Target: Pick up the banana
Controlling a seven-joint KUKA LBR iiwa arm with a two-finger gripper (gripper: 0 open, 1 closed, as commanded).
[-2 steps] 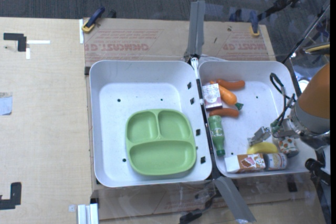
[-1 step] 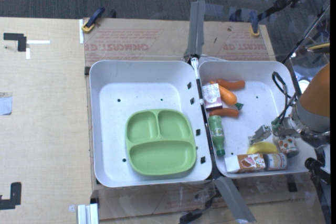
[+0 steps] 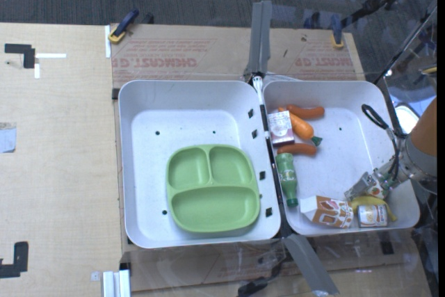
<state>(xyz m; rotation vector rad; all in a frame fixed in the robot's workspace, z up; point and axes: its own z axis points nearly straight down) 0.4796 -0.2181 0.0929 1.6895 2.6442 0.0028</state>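
On the surface [image 3: 55, 149] stand two shallow white bins side by side. One green plate [image 3: 212, 189] with three compartments lies in the left bin [image 3: 139, 115]. Along the left wall of the right bin [image 3: 341, 101] lie one small white and red box [image 3: 279, 126], one orange carrot [image 3: 301, 126], two reddish sausage-like pieces, one above the carrot [image 3: 306, 111] and one below it [image 3: 297, 148], and one green bottle [image 3: 286, 179] lying lengthwise. Near the front wall sit one orange and white carton [image 3: 332, 212] and one small jar [image 3: 373, 215] with a white label. The single banana [image 3: 370, 202] lies in the near right corner of the right bin, just behind the jar and touching it, with the carton to its left. The arm comes in from the right, and the pincer [image 3: 373, 182] is low over that corner, just above the banana; whether its fingers are apart or together cannot be told, and nothing is seen held between them.
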